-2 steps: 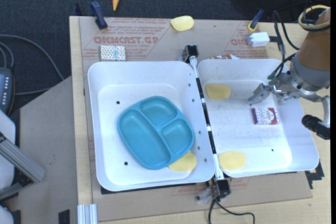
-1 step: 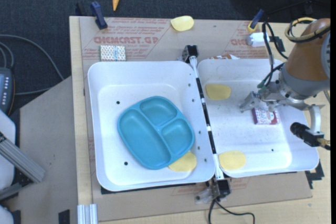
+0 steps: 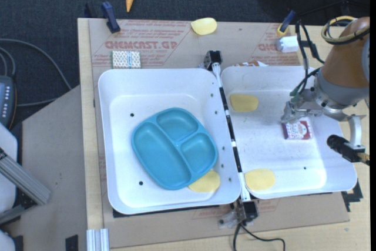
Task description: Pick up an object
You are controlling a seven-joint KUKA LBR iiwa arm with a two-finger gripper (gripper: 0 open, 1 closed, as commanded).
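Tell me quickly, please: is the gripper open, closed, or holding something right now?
Gripper: cannot be told. It is low in the right bin, right over a small red and white packet.

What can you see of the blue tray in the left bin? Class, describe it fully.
The blue tray is a rounded plate, smooth like plastic, divided into three compartments: one long one along its left side and two smaller ones on the right. It lies flat and upright on the floor of the left bin, turned at a slant. A yellow disc peeks out from under its lower right edge. The gripper is apart, over the right bin.
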